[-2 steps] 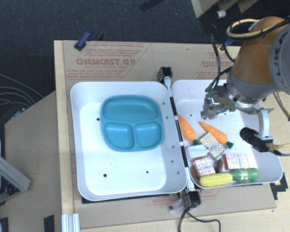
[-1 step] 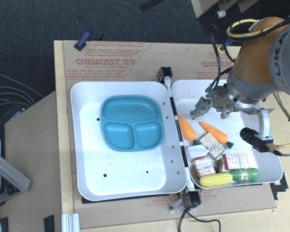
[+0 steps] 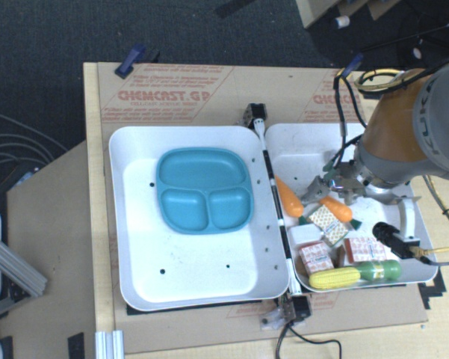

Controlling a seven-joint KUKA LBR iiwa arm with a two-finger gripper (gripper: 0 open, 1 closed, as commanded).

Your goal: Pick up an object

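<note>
Objects for picking lie in the right-hand shallow white bin (image 3: 299, 137), in the lower right of the frame: an orange plastic carrot (image 3: 288, 197) against the bin's left wall, a second orange carrot-shaped piece (image 3: 338, 209) just beside it toward the centre, a checkered yellow-and-white packet (image 3: 327, 223), two red-and-white printed boxes (image 3: 314, 257) (image 3: 358, 250), a yellow corn cob (image 3: 333, 278) and a green cylindrical item (image 3: 381, 271) along the bottom wall. Grey metal two-finger gripper (image 3: 330, 188) sits low over the bin's centre, directly above the second carrot piece; whether its jaws are parted or closed cannot be told. Nothing is visibly between them. Left-hand shallow white bin (image 3: 127, 223) carries a teal three-compartment plastic plate (image 3: 205, 188) in its upper half.
</note>
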